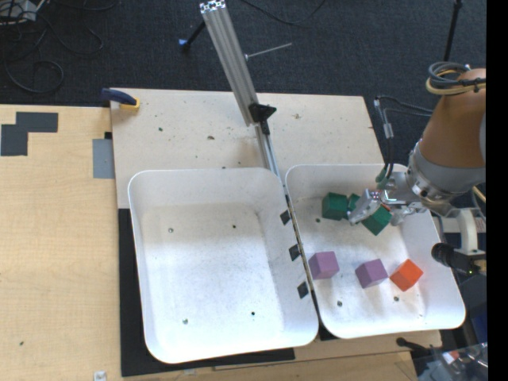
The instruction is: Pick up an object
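Green is what catches the eye first: two green blocks sit in the upper part of the right bin (452,312), one (336,206) lying flat toward the divider and the other (378,221) tilted just beside it, on the arm's side. The gripper (371,206) is down right between them, its metal parts crowding against the tilted block, but from this angle I cannot tell whether its fingers are apart or closed, nor whether either block is actually caught in them. Lower in the same bin lie three more blocks in a loose row: a purple one (323,264) close to the divider, a second purple one (371,273) to its right, and an orange one (407,275) further right again, each apart from its neighbours and well clear of the gripper. The arm (452,133) comes in from the right, its orange band bulking above the grey wrist. The left bin (151,213) sits alongside, its white floor speckled with dark spots, with small black clips along the shared edge. A slanted aluminium rail (232,62) rises from the pale board behind the bins, and a small blue-and-yellow clamp (120,98) lies at that board's far left corner.
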{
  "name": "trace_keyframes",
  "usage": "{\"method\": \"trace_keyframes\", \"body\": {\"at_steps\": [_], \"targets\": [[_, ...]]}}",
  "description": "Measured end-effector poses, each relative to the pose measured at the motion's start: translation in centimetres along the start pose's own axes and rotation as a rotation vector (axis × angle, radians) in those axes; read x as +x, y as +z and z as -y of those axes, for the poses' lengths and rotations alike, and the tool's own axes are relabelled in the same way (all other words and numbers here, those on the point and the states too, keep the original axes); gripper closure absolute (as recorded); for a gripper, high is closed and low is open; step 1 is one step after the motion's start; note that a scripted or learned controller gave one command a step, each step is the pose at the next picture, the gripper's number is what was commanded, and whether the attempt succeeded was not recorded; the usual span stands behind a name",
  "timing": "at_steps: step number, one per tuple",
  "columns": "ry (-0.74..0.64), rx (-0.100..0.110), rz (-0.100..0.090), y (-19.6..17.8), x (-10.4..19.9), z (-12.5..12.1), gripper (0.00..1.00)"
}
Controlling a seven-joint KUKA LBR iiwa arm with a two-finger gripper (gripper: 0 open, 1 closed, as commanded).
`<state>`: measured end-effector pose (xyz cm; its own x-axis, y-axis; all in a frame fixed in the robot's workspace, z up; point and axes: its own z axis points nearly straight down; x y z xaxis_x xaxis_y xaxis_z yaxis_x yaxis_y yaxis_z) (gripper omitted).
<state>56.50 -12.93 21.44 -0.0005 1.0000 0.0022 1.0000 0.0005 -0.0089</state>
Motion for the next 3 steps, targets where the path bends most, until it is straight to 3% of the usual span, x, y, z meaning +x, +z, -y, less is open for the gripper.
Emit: {"method": "trace_keyframes", "body": {"at_steps": [1, 3], "targets": [[0.002, -0.006, 0.001, -0.3, -0.1, -0.1, 0.0], [0.002, -0.002, 0.001, 10.0, -0.3, 1.2, 0.0]]}}
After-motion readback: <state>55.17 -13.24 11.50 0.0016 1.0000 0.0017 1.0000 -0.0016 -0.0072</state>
